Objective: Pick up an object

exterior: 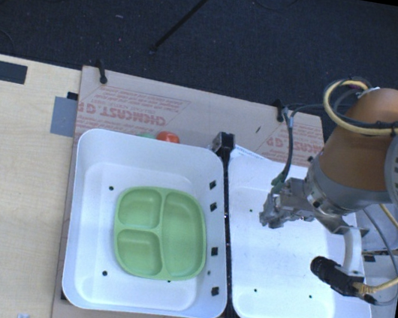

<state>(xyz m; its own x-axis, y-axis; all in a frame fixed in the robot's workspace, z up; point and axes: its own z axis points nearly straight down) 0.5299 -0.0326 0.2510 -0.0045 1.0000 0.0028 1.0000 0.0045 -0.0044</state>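
Two shallow white bins sit side by side on a cardboard sheet on the tabletop. The left bin (pixel 98 167) holds a green tray (pixel 161 233) with three compartments, lying flat near the bin's centre and a little toward its front edge. The right bin (pixel 281 298) shows bare white floor. The arm (pixel 367 157) reaches in from the right, and its gripper (pixel 274 215) hangs over the right bin's far left part, close to the divider between the bins. The gripper is small, dark and blurred, so whether the jaws are spread or pressed together cannot be told, and nothing can be seen between them.

The likely risk is a wasted grasp: the gripper hangs over bare floor, well apart from the tray, so closing there would probably catch nothing. The tray is also wide, flat and low, so the jaws may slide off its rim or only tip it.

Behind the left bin's back wall, a small red thing (pixel 168 137) and a hint of green peek out, mostly hidden and unidentifiable. The arm's bulk covers the right bin's far right corner.
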